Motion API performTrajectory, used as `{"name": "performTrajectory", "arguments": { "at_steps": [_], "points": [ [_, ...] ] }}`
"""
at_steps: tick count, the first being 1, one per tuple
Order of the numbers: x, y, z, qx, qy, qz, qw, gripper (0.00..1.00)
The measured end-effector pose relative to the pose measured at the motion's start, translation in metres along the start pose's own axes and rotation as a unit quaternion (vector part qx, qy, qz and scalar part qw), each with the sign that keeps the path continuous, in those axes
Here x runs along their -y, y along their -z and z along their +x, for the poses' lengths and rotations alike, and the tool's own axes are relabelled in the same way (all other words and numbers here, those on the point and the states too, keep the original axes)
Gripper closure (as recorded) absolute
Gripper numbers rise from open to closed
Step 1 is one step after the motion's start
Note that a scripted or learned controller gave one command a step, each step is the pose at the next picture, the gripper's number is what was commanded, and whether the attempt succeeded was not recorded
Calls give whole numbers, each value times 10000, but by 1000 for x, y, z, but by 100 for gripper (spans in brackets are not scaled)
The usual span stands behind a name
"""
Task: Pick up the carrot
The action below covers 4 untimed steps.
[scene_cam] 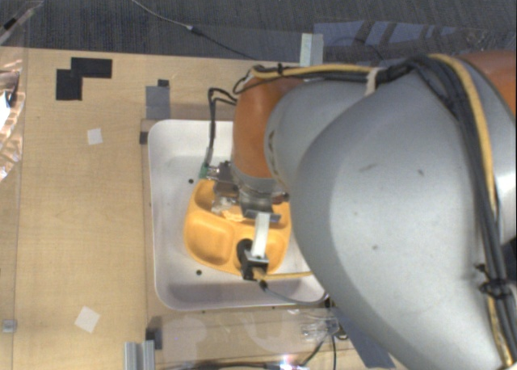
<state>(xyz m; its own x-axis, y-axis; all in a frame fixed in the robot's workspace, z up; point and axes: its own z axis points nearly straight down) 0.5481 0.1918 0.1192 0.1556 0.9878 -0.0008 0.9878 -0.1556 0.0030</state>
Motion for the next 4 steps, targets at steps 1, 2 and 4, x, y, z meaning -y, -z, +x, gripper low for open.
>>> {"name": "performTrajectory", "arguments": {
  "at_steps": [1,2,4],
  "points": [
    [-2,119,-20,-13,1217,-13,9926,100],
    [44,-4,7,-23,308,-5,9995,100],
    [47,5,-43,-13,1856,4,9826,100]
  ]
}}
